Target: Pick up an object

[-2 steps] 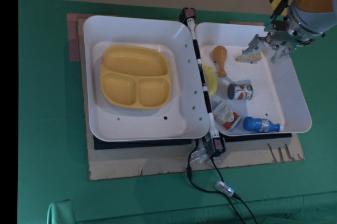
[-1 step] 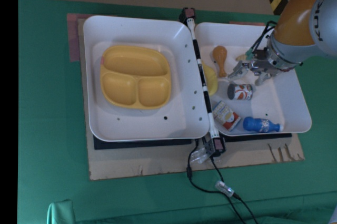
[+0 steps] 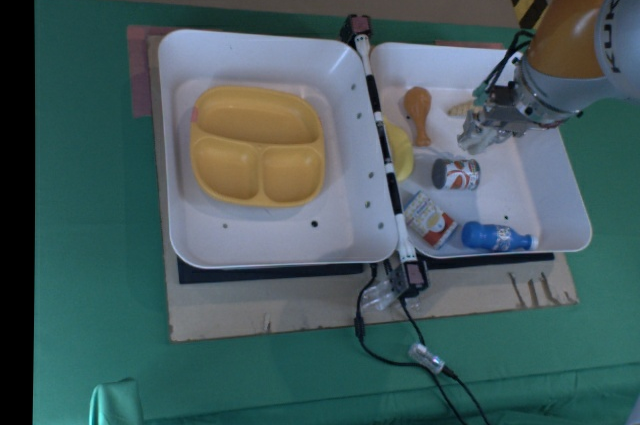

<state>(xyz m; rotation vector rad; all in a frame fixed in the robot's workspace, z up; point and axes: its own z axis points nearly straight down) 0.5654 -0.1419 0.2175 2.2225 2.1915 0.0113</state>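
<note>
From above, the desk [image 3: 90, 163] carries two white bins side by side. The left bin [image 3: 260, 43] holds a yellow divided plate [image 3: 258, 145], lying flat near its middle. The right bin [image 3: 560, 203] holds the loose things: a brown toy drumstick [image 3: 419, 111] toward the far left, a yellow piece [image 3: 400, 153] against the left wall, a small can [image 3: 456, 174] on its side near the middle, a red and white packet [image 3: 429, 219] at the near left, and a blue bottle [image 3: 497, 237] lying along the near wall. The gripper [image 3: 478, 131] hangs over the far middle of the right bin, just right of the drumstick and just beyond the can. Whether its fingers are open or closed cannot be told, and nothing is seen between them.
</note>
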